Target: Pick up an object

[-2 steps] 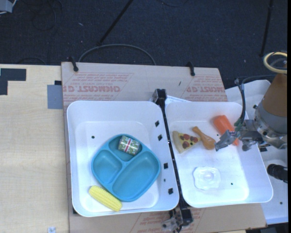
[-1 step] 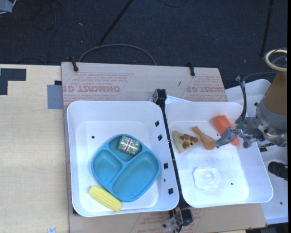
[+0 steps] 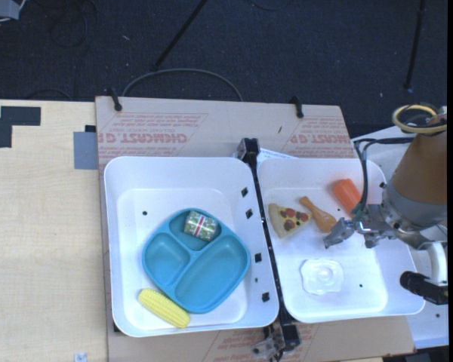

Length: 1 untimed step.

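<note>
Two white bins (image 3: 177,173) sit side by side on cardboard-covered bench (image 3: 45,232).

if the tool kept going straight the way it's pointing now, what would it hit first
The tool points left across the right bin. Going straight on, it would probably meet the toy drumstick first, then the pizza slice, though its height over them is unclear.

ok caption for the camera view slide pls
KUKA arm's gripper hovers over the right bin near a pizza slice; blue plate and corn in the left.
</note>
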Available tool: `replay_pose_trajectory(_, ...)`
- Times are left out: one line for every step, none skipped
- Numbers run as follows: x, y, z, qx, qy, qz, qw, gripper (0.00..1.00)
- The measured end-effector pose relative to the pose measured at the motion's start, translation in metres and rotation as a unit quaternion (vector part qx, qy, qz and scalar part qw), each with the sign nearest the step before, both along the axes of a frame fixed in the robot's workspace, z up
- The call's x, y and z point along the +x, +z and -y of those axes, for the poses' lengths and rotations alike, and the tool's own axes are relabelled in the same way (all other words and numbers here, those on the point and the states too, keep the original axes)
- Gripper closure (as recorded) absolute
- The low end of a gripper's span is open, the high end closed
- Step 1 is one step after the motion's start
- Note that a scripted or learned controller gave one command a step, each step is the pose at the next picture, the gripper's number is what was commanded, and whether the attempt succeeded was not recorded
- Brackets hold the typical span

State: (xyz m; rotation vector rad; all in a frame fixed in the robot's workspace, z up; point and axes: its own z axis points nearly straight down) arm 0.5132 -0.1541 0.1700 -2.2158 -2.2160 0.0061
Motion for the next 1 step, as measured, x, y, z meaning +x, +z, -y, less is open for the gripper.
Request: replay_pose_trajectory(0.0039,-0.045,0.0031,-0.0002,0.0,0.001,1.0,0.0)
